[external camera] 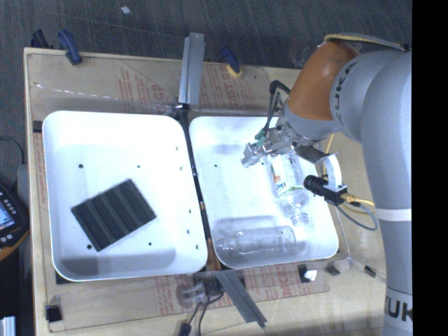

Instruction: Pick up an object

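Clear glossy plastic bottles, matt ribbed black slab, smooth white bins.

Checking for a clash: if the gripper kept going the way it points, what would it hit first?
The gripper points down and left over the right bin. It would probably meet that bin's bare floor first, left of the small bottle; depth is unclear.

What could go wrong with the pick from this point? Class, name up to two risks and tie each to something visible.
1. The end effector is over the right bin near the top of a clear plastic bottle; a smooth, round bottle may slip or roll away.
2. A second clear bottle lies along the bin's near wall, so a nudged bottle could knock into it.
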Robot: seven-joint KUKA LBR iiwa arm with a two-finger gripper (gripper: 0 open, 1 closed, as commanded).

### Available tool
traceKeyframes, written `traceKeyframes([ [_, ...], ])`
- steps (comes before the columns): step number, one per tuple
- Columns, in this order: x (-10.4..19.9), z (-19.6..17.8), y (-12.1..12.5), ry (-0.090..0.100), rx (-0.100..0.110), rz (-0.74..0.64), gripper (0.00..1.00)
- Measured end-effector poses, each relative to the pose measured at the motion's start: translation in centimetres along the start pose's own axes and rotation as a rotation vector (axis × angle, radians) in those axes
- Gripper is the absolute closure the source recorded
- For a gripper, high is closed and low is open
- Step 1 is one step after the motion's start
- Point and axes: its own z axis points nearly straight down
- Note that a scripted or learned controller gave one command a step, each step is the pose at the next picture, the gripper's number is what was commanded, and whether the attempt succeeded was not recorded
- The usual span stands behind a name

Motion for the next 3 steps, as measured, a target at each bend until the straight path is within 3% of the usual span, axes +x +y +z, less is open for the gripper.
traceKeyframes([
  [1, -2.4, 1.7, -4.5, 0.0, -0.001, 0.227, 0.0],
  [2, -1.3, -3.7, -8.2, 0.0, -0.003, 0.228, 0.0],
  [3, -2.0, -5.2, -5.1, -0.004, -0.007, 0.079, 0.0],
])
